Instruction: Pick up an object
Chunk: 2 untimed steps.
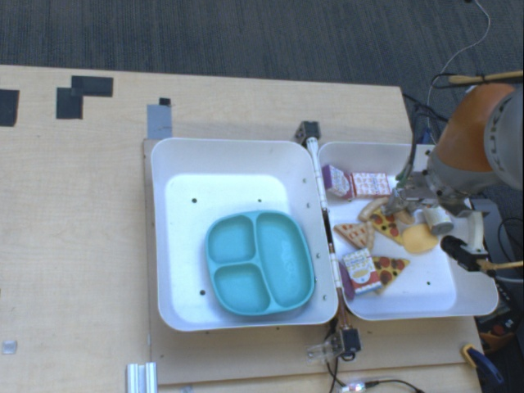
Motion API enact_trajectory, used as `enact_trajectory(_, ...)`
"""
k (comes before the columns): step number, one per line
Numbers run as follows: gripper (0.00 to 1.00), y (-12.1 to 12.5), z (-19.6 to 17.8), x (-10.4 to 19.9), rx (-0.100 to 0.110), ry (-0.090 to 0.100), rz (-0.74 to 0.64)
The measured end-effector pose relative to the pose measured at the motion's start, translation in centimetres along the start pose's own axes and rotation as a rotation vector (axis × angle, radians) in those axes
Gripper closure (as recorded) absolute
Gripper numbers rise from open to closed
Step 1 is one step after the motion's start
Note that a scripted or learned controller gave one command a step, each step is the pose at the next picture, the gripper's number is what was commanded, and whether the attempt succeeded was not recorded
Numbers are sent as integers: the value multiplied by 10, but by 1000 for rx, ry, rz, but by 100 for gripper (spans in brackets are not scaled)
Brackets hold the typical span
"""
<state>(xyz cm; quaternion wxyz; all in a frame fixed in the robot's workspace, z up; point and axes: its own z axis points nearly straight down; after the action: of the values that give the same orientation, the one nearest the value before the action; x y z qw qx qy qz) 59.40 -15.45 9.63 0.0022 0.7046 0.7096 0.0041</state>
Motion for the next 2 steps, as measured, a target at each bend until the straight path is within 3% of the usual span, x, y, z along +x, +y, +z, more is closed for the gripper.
enact_trajectory(1,100,28,-97,64,8,-2,1)
enact_trajectory(2,100,-35,-148,146,12,-1,1)
